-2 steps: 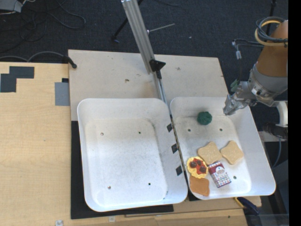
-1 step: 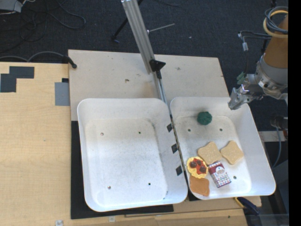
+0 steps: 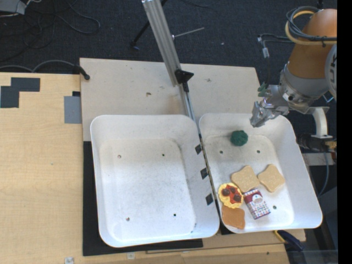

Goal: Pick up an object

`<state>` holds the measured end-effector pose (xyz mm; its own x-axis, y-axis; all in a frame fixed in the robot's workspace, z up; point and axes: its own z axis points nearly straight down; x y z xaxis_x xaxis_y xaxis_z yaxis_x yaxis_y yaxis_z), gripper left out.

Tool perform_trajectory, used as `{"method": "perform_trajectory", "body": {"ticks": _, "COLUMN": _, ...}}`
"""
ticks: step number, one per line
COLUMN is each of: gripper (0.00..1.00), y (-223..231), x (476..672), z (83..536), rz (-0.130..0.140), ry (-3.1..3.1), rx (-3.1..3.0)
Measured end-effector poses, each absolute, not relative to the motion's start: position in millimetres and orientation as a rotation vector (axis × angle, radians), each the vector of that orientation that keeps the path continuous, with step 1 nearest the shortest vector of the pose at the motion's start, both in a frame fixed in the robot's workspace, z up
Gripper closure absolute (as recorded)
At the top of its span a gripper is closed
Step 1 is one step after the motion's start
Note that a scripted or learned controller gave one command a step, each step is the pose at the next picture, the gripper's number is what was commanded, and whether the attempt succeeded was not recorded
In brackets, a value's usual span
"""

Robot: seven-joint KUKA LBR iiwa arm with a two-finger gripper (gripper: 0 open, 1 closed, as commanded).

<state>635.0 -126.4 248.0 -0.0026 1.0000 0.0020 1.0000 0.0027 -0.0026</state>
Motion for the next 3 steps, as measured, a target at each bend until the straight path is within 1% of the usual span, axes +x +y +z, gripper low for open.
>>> {"method": "perform_trajectory", "body": {"ticks": 1, "gripper": 1.0, "y": -77, "x": 644.3, "z": 254, "rz": -0.001, "ry": -2.224, "rx": -2.216}}
{"method": "perform_trajectory", "body": {"ticks": 2, "gripper": 1.0, "y": -30, "x": 640.0, "z": 250, "rz": 0.002, "ry": -2.222, "rx": -2.215}}
{"method": "perform_trajectory", "body": {"ticks": 3, "gripper": 1.0, "y": 27, "x": 639.0, "z": 239, "rz": 0.003, "ry": -2.223, "rx": -2.213}}
